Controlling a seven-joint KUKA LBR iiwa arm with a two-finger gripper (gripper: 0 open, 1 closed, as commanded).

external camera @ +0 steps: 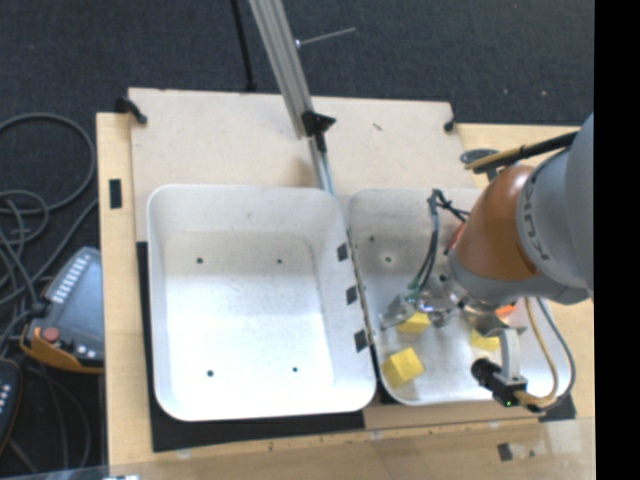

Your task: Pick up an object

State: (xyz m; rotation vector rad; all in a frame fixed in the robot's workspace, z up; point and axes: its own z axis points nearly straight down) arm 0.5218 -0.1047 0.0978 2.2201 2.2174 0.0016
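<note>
Nearby, yellow blocks (402, 366) in right bin (372, 230), arm (520, 233) overhead

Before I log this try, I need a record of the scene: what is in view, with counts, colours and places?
Bins: two, white, side by side on the bench, one left and one right.
Blocks: three yellow pieces, all in the right bin; one near its front left, one under the wrist, one partly hidden further right.
Bench board: one, tan, under both bins.
Aluminium rail: one, silver, slanting from the top down to the gap between the bins.
Handheld pendant: one, grey with orange, left of the bench.
Cables: several, dark, on the floor at left.
Arm: one, grey with orange band, over the right bin; its tool is low among the blocks.
</note>
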